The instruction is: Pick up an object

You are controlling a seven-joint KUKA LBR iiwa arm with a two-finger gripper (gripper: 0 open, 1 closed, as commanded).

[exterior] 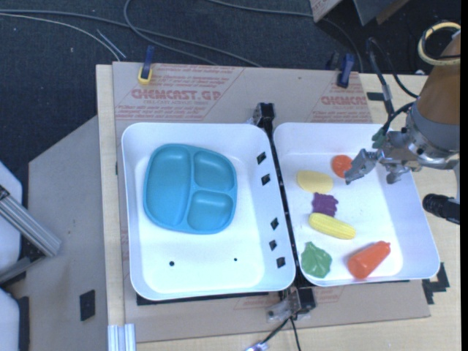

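The hand (363,168) hangs over the upper part of the right bin (420,218), its dark fingers right beside a small orange-red piece (340,164) near the bin's back wall; whether they are spread or closed I cannot tell, and nothing sits visibly between them. Below it lie a pale yellow piece (314,180), a purple one (325,204), a yellow corn cob (333,227), a green piece (316,260) and an orange carrot-like piece (368,259), all apart from one another. Over in the left bin (139,196) rests a blue divided plate (190,189), on the table (183,93).
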